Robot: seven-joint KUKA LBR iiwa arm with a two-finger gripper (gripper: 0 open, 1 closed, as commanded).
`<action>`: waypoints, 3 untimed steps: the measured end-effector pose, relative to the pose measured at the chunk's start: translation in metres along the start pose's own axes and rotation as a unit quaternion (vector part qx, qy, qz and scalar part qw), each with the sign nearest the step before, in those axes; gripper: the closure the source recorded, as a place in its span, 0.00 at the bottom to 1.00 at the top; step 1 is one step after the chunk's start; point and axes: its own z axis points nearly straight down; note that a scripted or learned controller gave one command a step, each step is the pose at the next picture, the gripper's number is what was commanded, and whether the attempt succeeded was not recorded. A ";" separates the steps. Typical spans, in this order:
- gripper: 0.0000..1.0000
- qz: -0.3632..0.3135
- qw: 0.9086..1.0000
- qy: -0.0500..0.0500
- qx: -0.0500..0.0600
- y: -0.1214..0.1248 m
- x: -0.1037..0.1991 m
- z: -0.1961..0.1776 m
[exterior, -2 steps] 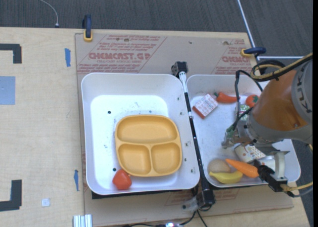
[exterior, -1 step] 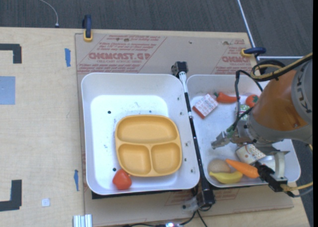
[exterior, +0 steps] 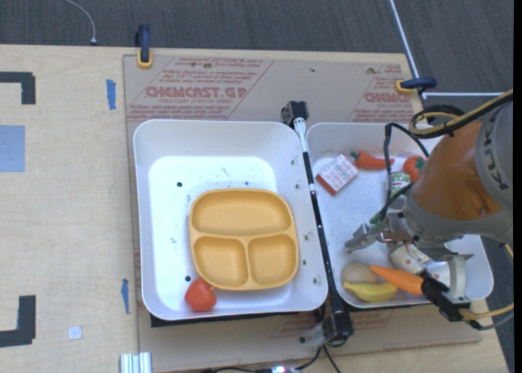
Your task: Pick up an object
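Observation:
My gripper [exterior: 367, 237] hangs low in the right bin [exterior: 481, 277], at its middle left, below the arm's orange band [exterior: 457, 179]. Just under it in the bin's front lie a long orange carrot [exterior: 397, 279], a yellow banana [exterior: 369, 290], a beige rounded piece [exterior: 357, 271] and a pale whitish object [exterior: 405, 258]. Nothing shows in its grasp. At the back of that bin sit a red-and-white packet [exterior: 337, 173], a small orange carrot-like toy [exterior: 371, 161], a green can [exterior: 399, 184] and a red piece [exterior: 412, 166], partly hidden by the arm.
The left bin [exterior: 155, 200] holds a yellow three-compartment plate [exterior: 243, 238] and a red fruit [exterior: 200, 295] at its front left corner. A black bar [exterior: 308, 169] runs along the divide between the bins. Cables [exterior: 432, 118] loop behind the arm.

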 end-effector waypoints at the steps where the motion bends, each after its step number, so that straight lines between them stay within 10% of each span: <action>1: 1.00 0.003 1.000 -0.006 -0.005 0.002 -0.005 -0.011; 3: 1.00 0.001 1.000 0.001 0.009 -0.003 -0.027 -0.081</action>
